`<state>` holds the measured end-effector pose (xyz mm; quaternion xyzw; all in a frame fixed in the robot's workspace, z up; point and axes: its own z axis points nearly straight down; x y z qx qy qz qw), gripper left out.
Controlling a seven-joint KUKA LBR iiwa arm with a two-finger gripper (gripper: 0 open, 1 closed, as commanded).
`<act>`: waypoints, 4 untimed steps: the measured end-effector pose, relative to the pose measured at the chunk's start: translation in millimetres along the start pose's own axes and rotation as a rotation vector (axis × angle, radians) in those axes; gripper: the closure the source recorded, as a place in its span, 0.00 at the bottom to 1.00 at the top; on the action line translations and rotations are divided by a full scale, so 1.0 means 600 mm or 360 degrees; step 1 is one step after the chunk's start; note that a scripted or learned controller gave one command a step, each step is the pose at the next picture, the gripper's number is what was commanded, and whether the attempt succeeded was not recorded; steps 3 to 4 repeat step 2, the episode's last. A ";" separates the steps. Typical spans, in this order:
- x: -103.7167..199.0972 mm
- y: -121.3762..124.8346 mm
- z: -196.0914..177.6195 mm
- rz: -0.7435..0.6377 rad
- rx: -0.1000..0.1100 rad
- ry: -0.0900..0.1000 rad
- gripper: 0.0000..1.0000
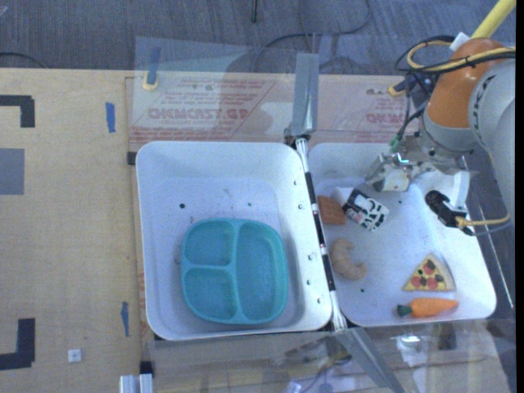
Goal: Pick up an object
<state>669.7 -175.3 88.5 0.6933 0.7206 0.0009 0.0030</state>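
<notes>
While the gripper (396,173) hovers, grip state unreadable, black-and-white toy (365,209) lies just beside: centre over it, descend squarely, avoid orange block (331,210).

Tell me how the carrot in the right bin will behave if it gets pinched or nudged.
The carrot looks like a small toy, so probably light and stiff. Its tapered, rounded body may roll or pivot when nudged. It lies near the right bin's front wall, just below the pizza slice, so a push could jam it there.
</notes>
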 end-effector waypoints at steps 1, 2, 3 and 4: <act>0.002 0.004 -0.020 -0.0006 -0.0006 -0.0004 1.00; 0.083 -0.022 -0.154 0.0080 0.0007 0.0004 1.00; 0.083 -0.022 -0.154 0.0080 0.0007 0.0004 1.00; 0.083 -0.022 -0.154 0.0080 0.0007 0.0004 1.00</act>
